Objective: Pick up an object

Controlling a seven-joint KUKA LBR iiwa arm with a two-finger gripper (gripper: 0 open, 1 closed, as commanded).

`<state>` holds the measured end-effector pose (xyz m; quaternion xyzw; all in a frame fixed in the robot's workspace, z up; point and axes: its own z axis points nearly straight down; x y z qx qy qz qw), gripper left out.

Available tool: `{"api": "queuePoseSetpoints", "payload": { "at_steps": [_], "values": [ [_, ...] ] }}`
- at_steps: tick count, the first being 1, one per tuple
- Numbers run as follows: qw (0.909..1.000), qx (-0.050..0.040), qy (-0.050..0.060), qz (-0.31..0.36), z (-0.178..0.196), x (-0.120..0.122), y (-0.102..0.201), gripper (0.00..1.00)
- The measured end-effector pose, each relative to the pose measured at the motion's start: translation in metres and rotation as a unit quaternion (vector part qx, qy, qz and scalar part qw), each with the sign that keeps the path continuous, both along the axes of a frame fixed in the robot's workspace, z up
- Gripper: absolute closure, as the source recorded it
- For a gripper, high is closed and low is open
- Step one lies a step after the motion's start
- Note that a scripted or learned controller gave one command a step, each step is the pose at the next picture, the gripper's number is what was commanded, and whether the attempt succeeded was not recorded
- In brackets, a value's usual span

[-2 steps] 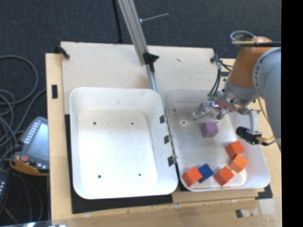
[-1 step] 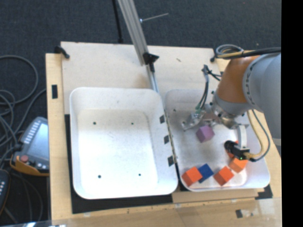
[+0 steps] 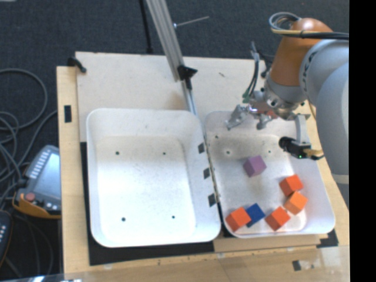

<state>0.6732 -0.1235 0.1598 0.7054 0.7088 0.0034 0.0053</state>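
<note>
No writing is legible anywhere. The gripper [image 3: 249, 117] hangs open and empty over the right bin's [image 3: 320, 184] far edge. Below it lies a purple cube [image 3: 254, 165]; farther below, orange cubes [image 3: 291, 185] and a blue cube [image 3: 255, 213].
</note>
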Motion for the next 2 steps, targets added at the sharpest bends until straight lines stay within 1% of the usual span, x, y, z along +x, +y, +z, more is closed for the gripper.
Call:
{"api": "queuePoseSetpoints", "payload": {
  "at_steps": [1,2],
  "values": [
    [1.0,0.0001,0.002,0.0,0.059,0.001,-0.006,0.0],
    [1.0,0.0004,0.008,-0.004,-0.067,-0.024,-0.049,0.0]
  ]
}}
